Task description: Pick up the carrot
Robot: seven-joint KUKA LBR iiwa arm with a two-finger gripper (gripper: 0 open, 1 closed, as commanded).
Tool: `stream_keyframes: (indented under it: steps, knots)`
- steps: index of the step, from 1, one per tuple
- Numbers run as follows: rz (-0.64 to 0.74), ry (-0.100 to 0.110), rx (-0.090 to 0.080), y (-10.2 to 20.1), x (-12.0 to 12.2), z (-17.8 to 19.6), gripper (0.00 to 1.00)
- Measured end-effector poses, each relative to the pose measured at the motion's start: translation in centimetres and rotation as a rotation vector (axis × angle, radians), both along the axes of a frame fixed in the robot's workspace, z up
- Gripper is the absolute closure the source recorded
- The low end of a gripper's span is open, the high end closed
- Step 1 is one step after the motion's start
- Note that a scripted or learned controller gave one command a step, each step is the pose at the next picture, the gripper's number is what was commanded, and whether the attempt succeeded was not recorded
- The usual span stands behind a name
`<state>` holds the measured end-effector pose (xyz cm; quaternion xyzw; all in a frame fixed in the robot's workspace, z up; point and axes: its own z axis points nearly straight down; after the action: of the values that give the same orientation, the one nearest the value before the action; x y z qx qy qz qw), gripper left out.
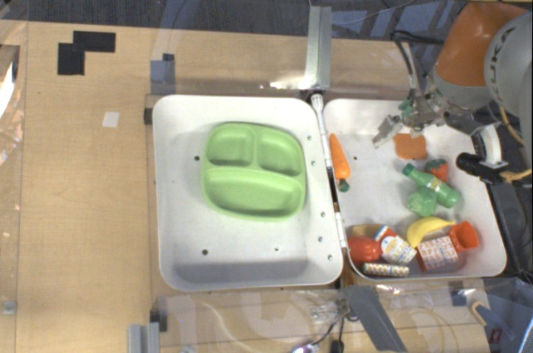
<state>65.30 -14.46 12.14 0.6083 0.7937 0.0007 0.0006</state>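
Note:
The carrot (337, 159) is orange with a small green tip and lies lengthwise along the left wall of the right bin (366, 114). My gripper (398, 132) hangs over the far part of that bin, to the right of the carrot and apart from it. Its fingers look spread, one grey finger (385, 129) slanting out to the left, and nothing shows between them. A flat orange block (410, 146) lies just below the gripper.
The left bin (179, 251) holds a green divided plate (254, 170). The right bin's near right holds a green bottle (431, 191), a banana (429, 226), a red carton (440, 253) and several other small toys. Cables trail behind the bins.

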Motion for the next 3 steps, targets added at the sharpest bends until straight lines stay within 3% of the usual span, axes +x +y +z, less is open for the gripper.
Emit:
stream_keyframes:
  steps: [1,2,3]
  knots:
    - [0.334,-0.011,-0.004,0.4,-1.6,-3.1,0.0]
    - [0.95,-0.008,-0.007,-4.0,-2.2,-2.7,0.0]
    - [1.431,-0.01,-0.014,-6.0,-1.6,-3.1,0.0]
